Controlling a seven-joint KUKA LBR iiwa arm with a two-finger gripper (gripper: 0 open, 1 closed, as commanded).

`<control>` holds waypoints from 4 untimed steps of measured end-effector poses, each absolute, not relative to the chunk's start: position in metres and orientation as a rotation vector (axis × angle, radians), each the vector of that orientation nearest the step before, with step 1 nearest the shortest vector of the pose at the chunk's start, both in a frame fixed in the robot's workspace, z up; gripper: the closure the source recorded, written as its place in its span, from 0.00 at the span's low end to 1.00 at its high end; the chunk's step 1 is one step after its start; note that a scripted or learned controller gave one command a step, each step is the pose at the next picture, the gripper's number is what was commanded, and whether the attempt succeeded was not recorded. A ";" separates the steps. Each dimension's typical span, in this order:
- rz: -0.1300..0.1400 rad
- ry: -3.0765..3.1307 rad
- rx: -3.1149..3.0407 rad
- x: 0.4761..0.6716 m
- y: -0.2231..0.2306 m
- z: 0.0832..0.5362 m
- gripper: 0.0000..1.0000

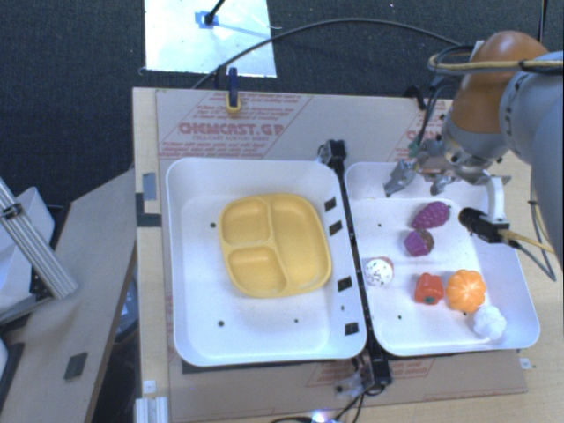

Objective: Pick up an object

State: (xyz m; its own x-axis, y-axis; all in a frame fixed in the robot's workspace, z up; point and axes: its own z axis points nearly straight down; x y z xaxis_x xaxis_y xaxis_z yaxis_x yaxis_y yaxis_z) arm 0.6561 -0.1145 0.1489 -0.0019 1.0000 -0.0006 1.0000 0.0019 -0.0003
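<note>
The right bin (520, 276) holds several small toys: a purple grape bunch (430, 214), a magenta fruit (419, 242), a white speckled ball (379, 271), a red pepper (428, 288), an orange pumpkin (465, 290) and a white lump (487, 322). My gripper (417, 181) hangs over the far end of that bin, just beyond the grape bunch. Its fingers are spread apart and nothing sits between them.
The left bin (194, 236) carries a yellow three-compartment plate (273, 243). A black divider strip (348, 254) runs between the bins. A black fitting with a cable (483, 224) juts from the arm over the right bin's right side. A blue-and-yellow clamp (233, 91) stands on the bench's far edge.
</note>
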 end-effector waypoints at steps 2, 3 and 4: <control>0.004 2.225 2.213 0.660 -0.113 0.101 1.00; 0.006 2.218 2.217 0.660 -0.121 0.162 1.00; 0.006 2.224 2.211 0.665 -0.112 0.222 1.00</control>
